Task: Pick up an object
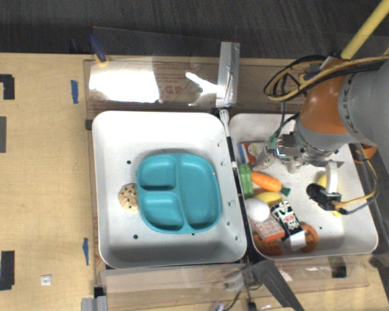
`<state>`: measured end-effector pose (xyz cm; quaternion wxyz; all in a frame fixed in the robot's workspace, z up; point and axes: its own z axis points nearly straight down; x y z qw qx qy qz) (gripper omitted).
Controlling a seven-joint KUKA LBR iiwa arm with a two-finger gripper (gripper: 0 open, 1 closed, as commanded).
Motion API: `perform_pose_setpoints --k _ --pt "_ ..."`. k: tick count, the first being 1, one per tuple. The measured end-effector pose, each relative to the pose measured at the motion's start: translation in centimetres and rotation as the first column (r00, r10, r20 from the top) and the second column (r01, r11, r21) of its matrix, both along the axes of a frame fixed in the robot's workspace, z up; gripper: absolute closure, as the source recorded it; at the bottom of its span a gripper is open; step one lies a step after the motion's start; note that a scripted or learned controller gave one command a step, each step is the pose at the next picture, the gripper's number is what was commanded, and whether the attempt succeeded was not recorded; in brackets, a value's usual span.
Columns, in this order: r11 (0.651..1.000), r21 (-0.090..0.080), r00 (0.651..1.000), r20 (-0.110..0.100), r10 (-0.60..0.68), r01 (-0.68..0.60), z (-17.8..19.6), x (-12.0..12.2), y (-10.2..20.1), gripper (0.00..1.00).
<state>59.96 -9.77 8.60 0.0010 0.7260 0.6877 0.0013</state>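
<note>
Nearest cam: clutter at near edge of right bin (369,238), i.e. black-and-white carton (285,216), red-brown item (272,242) against the near wall, white ball (257,209) just beside carton. Carrot (267,181) lies further in, near bin's left wall, touching green piece (246,179) that sits against that wall. My gripper (280,153) hovers over far-left part of same bin, just beyond carrot; open or closed, cannot tell from this angle. Nothing seen held. Left bin (117,128): teal divided plate (179,192) at centre, cookie (128,197) just beside its left rim. Assessment: step = approach, no pick yet. Recommend carrot as target, since it's on top w/ long side exposed. Descend straight, grip across short axis at mid-body, keep clear of green piece & wall. Risk: tapered, round obj. may roll or slip; close slowly, lift vertically.
</note>
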Motion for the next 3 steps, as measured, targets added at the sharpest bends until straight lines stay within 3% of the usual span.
perform_pose_setpoints --k 1,2,3 --pt "0.93 -0.003 0.93 0.002 0.367 -0.367 0.1 -6.8 -0.7 0.0" --pt "0.931 -0.004 0.931 0.003 0.364 -0.364 0.9 -6.7 -0.8 1.0" --pt "0.939 -0.001 0.939 0.004 0.344 -0.344 0.1 -8.4 -3.4 1.0"
